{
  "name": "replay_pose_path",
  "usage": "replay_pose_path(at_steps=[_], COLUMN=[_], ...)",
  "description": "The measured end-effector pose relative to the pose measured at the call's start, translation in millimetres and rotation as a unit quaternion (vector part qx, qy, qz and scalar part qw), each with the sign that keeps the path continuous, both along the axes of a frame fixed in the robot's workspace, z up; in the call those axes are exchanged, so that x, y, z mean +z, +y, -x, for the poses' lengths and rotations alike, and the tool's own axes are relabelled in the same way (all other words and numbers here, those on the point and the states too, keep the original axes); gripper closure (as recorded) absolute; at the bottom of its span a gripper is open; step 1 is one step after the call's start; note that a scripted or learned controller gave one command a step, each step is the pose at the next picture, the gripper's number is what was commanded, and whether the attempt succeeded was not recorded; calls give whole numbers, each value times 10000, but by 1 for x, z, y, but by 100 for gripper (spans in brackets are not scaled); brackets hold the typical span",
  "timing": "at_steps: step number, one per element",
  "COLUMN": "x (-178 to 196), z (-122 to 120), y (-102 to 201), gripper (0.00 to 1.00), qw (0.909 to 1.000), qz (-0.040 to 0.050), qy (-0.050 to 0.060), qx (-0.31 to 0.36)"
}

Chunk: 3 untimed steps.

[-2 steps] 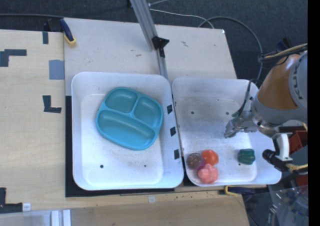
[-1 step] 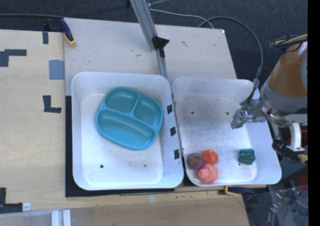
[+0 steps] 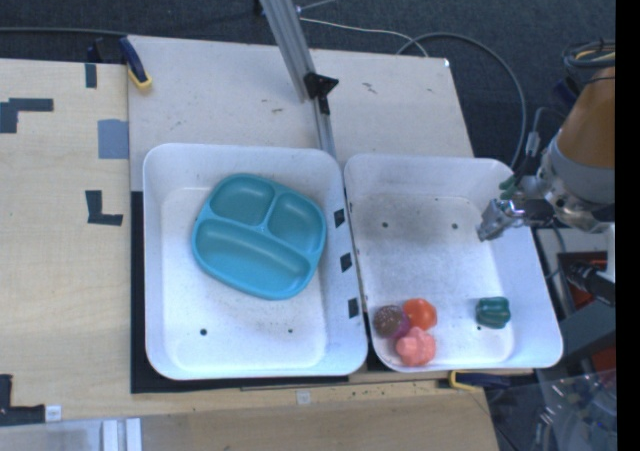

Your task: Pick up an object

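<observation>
**Arm waits at the right bin's edge, nothing picked yet**

Camera view: the two shallow white bins sit side by side on the bench. The left white bin (image 3: 160, 269) holds a light-blue plastic divided plate (image 3: 260, 236), lying flat toward its upper middle. The right white bin (image 3: 440, 189) carries four small things along its near edge: a dark maroon round fruit-like piece (image 3: 389, 319), an orange round piece (image 3: 420, 314) touching it, a pink lumpy piece (image 3: 416, 346) just below those two, and a small dark-green pepper-shaped piece (image 3: 492, 312) set apart to the right.

The grey two-finger gripper (image 3: 493, 222) hangs over the right bin's right wall, above and well apart from the cluster. It is small and seen at a slant, so whether it is released or clenched cannot be told; nothing shows in it.

As a judgement, the task is at its beginning: all candidate things rest in their bins, and the approach, descent, grasp and lift are all left to do.
</observation>
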<state>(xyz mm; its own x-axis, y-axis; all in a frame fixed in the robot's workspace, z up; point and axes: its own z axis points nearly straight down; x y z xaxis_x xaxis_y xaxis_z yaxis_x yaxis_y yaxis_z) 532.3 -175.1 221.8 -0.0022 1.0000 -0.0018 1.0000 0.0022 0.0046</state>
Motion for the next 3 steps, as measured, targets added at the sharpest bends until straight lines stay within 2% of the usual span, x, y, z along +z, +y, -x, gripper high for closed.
replay_pose_path(at_steps=[1,2,3], x=[47,32,21], z=[-1,-20,-41], y=[0,57,98], gripper=[100,100,100], qw=[10000,10000,10000], qz=[0,-15,-8], qy=[3,32,30], qx=[-1,22,-1])
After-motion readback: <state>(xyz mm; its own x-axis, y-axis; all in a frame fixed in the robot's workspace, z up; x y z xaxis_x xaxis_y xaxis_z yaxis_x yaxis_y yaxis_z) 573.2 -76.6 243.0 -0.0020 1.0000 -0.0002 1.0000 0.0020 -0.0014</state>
